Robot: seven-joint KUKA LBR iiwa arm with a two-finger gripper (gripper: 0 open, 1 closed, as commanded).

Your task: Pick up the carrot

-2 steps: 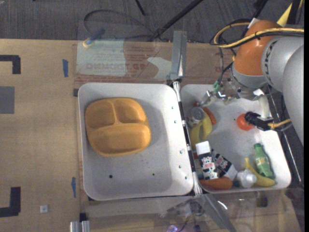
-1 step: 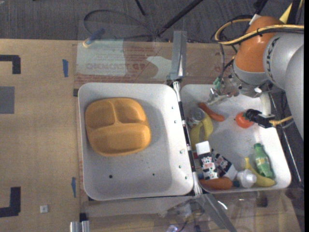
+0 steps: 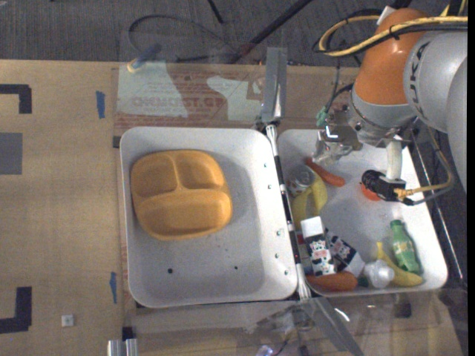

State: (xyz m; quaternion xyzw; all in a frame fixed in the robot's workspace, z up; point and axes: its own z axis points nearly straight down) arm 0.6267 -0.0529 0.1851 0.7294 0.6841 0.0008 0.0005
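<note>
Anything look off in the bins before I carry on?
Nothing spilled or broken. The right bin is a jumble: a green bottle lies on its side across a banana. The carrot lies right under the gripper.

Two bins side by side, arm in from 3 o'clock.
Left bin (image 3: 148, 273): divided plate (image 3: 180, 193) toward 10 o'clock. Right bin (image 3: 430, 236): gripper (image 3: 329, 153) at 11 o'clock, carrot (image 3: 326, 173) just beneath it, banana (image 3: 313, 200) near the divider, bottle (image 3: 403, 248) at 4 o'clock, carton (image 3: 317, 248) toward 7.
</note>
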